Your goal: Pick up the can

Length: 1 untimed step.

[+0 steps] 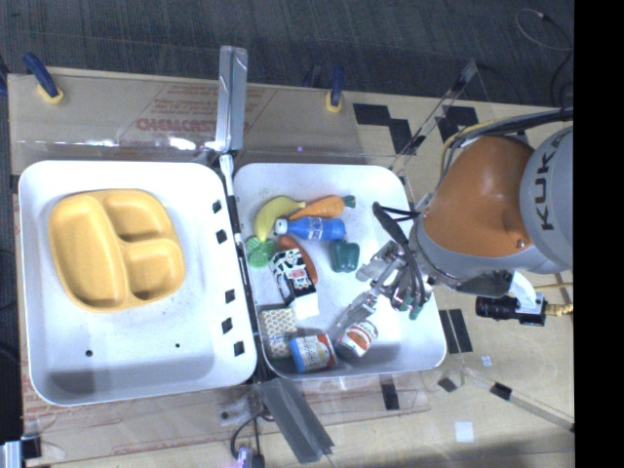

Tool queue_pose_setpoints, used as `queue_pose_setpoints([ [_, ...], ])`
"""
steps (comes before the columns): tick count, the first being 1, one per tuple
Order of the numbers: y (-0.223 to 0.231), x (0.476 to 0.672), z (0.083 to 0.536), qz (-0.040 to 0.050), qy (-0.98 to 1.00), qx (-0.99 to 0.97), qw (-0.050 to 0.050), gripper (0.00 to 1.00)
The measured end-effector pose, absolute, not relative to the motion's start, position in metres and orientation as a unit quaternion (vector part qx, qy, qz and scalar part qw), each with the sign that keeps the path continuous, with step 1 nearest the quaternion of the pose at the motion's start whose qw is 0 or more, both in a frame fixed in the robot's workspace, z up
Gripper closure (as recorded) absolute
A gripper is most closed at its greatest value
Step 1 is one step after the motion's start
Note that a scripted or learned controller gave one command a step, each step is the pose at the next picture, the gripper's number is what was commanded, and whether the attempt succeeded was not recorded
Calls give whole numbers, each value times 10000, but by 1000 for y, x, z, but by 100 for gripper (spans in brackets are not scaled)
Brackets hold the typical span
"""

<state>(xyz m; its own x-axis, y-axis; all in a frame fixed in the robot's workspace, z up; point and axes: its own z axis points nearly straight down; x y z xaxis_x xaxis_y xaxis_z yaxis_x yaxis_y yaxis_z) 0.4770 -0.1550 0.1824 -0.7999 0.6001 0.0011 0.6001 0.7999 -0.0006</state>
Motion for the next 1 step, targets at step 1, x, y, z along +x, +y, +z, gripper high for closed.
queue_pose_setpoints([
  [1,-175,477,110,0,-9459,-3244,12,0],
])
